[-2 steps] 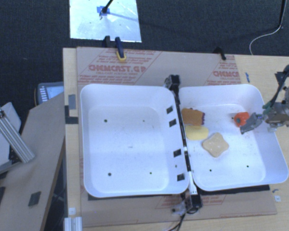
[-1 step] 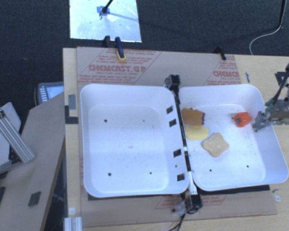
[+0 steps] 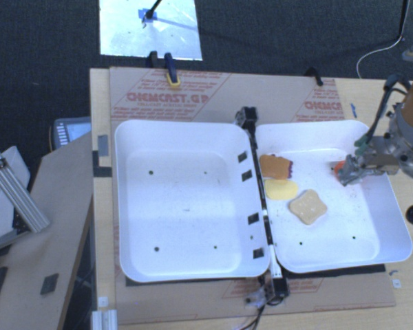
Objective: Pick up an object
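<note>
The right bin (image 3: pixel 372 249) holds three objects near its left wall: an orange-brown piece with a purple edge (image 3: pixel 276 166), a flat yellow piece (image 3: pixel 281 190) just below it, and a beige toast-shaped piece (image 3: pixel 308 207). My gripper (image 3: pixel 347 173) reaches in from the right and hangs low over the bin's right half, well apart from those three. A small orange-red thing (image 3: pixel 339 165) shows right at the gripper's tip. I cannot make out whether it is held or merely lies beside the tip.
The left bin (image 3: pixel 186 205) adjoins the right bin along a clipped centre seam (image 3: pixel 256 205). A cardboard sheet (image 3: pixel 193 95) lies under both bins. Cables (image 3: pixel 382 47) hang at the upper right. An aluminium rail (image 3: pixel 14 191) stands off the bench at the left.
</note>
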Robot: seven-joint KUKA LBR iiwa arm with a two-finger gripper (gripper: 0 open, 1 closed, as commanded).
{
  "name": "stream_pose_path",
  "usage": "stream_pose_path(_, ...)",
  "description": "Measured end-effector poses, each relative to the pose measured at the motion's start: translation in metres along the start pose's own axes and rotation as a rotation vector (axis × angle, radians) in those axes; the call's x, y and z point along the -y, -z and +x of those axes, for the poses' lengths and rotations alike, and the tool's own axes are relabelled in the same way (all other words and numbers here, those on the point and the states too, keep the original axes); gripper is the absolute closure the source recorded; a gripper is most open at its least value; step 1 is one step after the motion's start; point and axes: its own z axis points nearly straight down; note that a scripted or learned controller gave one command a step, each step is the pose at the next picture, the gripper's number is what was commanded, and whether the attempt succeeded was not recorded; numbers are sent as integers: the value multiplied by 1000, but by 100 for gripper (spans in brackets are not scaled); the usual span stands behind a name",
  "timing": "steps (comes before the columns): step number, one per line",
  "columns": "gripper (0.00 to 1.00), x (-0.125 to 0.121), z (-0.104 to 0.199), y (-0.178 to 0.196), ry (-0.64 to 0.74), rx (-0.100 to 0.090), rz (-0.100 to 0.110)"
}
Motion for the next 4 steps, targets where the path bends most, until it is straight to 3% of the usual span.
stream_pose_path(1, 100, -48, 94, 39, 3, -1, -1)
stream_pose_path(2, 100, -29, 167, 25, 1, -1, 7)
stream_pose_path(3, 100, -9, 207, 210, -3, -5, -13)
stream_pose_path(4, 100, -55, 278, 204, -2, 0, 4)
